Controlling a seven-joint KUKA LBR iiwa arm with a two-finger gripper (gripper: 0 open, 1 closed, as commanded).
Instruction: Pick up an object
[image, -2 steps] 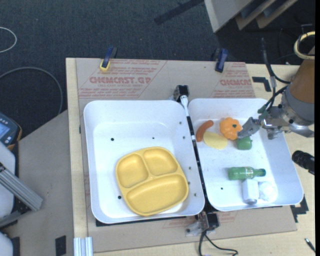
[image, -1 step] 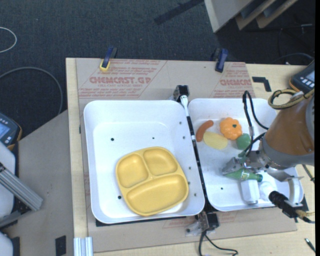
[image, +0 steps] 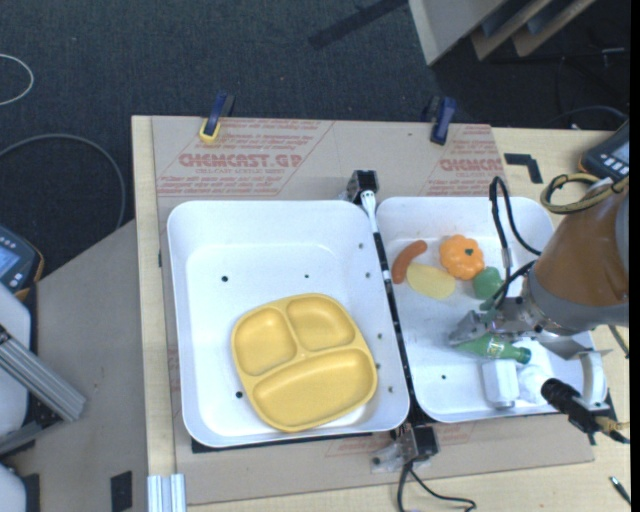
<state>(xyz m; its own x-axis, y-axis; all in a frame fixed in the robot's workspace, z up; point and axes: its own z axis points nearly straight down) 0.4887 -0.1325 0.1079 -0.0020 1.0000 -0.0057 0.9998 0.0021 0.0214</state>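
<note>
Gripper (image: 487, 333) of the grey and orange arm (image: 585, 275) sits low in the right bin (image: 440, 395), reaching in from the right; its metal tip is just above a green object (image: 492, 349), and whether it is spread or pressed together cannot be told from this angle. Nothing can be seen held in it.

Nearest the camera in that bin lies a small white and grey object (image: 499, 381), just beside the green object on its near side. Beyond the gripper, toward the bin's far half, a cluster of toy food rests together: a pale yellow piece (image: 431, 282), a second green piece (image: 487, 284) close against the arm, an orange pumpkin-like piece (image: 462, 256) and a reddish-orange sausage-shaped piece (image: 407, 260) near the divide between the bins.

The left bin (image: 200, 250) holds a yellow divided plate (image: 303, 361) in its near half, lying flat, three compartments facing up.

Farther back, a brown sheet with red print (image: 240, 158) lies under both bins, with two clamps (image: 215, 117) at its far edge.
</note>
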